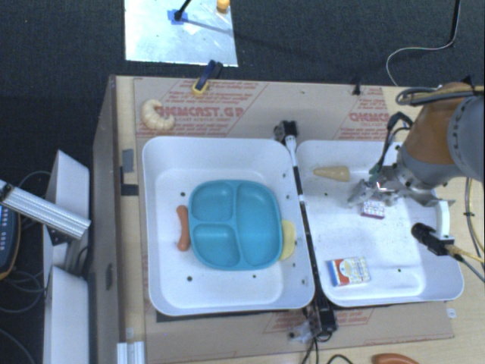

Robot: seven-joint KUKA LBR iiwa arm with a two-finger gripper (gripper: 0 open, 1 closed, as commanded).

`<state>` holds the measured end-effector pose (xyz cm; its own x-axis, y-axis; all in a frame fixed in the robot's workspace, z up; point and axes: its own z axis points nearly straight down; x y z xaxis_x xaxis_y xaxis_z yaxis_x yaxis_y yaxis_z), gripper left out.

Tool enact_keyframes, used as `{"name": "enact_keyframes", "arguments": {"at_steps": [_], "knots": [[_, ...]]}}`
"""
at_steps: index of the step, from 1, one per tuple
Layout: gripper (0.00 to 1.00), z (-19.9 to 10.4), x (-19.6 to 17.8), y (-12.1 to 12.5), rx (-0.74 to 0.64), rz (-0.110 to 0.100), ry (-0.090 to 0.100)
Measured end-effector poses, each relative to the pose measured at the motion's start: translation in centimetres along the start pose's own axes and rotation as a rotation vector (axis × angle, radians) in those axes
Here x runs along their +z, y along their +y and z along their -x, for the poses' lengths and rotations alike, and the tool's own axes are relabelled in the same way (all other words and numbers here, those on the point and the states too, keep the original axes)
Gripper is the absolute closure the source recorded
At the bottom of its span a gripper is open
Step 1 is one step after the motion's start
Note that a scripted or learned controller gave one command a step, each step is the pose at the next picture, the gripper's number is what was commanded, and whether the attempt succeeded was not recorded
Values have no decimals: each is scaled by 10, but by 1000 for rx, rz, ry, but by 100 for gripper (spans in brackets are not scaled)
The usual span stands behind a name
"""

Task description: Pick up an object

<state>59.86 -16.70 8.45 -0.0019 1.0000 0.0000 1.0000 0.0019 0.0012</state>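
My gripper (370, 191) hangs low over the right bin (394, 290), near its back right part. Just under and in front of it lies a small pink and white packet (373, 210); whether the gripper touches it I cannot tell. A pale beige cone (332, 174) lies to the gripper's left near the bin's back wall. Toward the front of the same bin rests a small red, white and blue box (348, 271).
The left bin (163, 279) holds a blue divided plate (233, 224), an orange sausage (183, 227) on its left and a yellow piece (289, 238) at its right rim. A beige ridged toy (157, 113) and a yellow and blue tool (204, 77) lie on the cardboard behind.
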Motion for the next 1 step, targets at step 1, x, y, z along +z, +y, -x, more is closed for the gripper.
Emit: {"name": "enact_keyframes", "arguments": {"at_steps": [1], "knots": [[100,0,-11,1,-1,2,-1]]}}
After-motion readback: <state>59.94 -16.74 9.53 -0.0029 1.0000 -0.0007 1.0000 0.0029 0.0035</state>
